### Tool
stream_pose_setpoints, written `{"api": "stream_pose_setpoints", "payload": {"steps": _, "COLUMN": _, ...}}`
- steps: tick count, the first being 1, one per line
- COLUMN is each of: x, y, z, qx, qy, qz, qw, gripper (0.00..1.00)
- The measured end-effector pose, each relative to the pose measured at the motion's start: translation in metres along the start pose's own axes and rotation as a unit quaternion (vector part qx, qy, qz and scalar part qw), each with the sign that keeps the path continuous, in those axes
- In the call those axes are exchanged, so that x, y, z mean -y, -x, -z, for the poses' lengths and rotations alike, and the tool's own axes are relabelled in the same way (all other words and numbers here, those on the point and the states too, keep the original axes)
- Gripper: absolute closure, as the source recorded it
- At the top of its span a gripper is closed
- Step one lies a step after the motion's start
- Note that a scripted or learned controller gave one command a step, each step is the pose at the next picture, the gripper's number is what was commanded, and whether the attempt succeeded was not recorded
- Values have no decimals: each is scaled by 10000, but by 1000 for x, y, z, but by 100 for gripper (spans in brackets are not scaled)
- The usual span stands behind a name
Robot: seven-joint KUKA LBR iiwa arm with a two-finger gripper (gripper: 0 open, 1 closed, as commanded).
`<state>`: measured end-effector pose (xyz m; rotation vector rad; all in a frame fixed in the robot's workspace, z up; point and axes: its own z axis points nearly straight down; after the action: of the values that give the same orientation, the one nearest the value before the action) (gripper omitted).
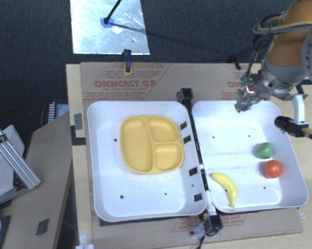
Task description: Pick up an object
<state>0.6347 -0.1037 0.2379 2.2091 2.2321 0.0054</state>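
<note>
Nothing picked yet: gripper, grip state unreadable, hangs over right bin's far edge; banana, green fruit, tomato lie untouched.

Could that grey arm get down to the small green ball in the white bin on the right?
Probably yes. The gripper hangs over the right bin's far edge, and the green ball lies uncovered, apart from the orange-red ball beside it.
</note>
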Motion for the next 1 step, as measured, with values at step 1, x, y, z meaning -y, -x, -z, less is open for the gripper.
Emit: {"api": "stream_pose_setpoints", "payload": {"steps": 1, "x": -1, "y": -45, "z": 3, "qx": 2, "qy": -3, "qz": -6, "qw": 10000, "gripper": 100}}
